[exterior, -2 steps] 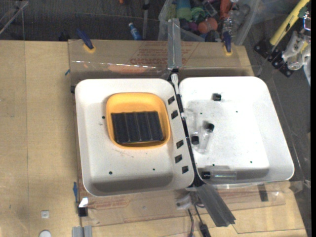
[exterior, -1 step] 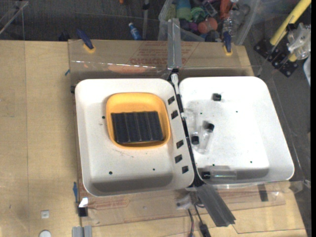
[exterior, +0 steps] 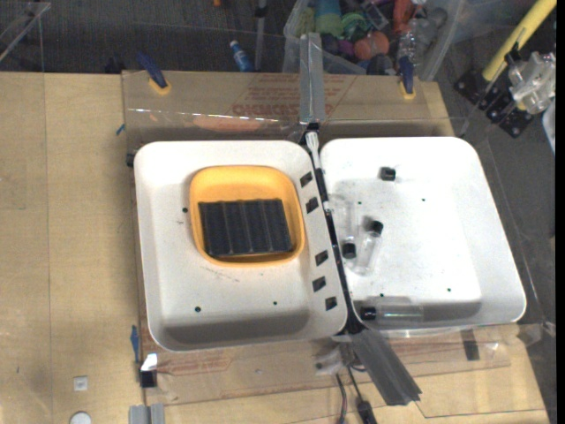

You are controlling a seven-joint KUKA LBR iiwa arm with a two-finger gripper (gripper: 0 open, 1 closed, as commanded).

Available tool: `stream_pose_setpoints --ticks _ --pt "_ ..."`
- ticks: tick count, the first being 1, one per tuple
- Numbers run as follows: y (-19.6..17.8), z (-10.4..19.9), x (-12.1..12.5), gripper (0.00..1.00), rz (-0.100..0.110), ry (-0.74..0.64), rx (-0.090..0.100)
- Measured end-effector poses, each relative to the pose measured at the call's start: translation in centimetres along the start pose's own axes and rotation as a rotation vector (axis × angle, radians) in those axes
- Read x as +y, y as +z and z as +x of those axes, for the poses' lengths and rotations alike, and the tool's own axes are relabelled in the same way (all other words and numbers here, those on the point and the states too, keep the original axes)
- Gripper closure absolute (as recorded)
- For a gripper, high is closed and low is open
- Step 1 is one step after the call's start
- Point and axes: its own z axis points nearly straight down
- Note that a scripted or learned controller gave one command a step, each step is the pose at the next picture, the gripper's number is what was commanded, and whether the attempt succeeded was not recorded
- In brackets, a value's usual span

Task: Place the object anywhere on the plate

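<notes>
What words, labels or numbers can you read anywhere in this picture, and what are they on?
No text here can be read with certainty.
Reddish printed lines on the clear sheet behind the bins: too blurred to read.
The orange plate, the black ridged object on it, the left bin and the right bin: no lettering.

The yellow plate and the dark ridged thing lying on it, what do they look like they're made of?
The yellow plate looks like moulded plastic: even colour, rounded corners, a soft sheen on its raised rim. The dark ridged object resting on it looks like matte black plastic or rubber, going by its dull surface and parallel grooves; the view leaves open which. The white bin beneath looks like smooth, thin formed plastic.
</notes>
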Motion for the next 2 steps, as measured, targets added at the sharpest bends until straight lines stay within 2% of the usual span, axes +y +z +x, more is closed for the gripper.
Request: stream_pose_setpoints --ticks 1,2 --pt "-3.8 -0.1 0.0 1.0 -0.006 -0.15 -0.004" --pt "-1.3 -0.1 0.0 1.0 -0.001 -0.229 0.0"
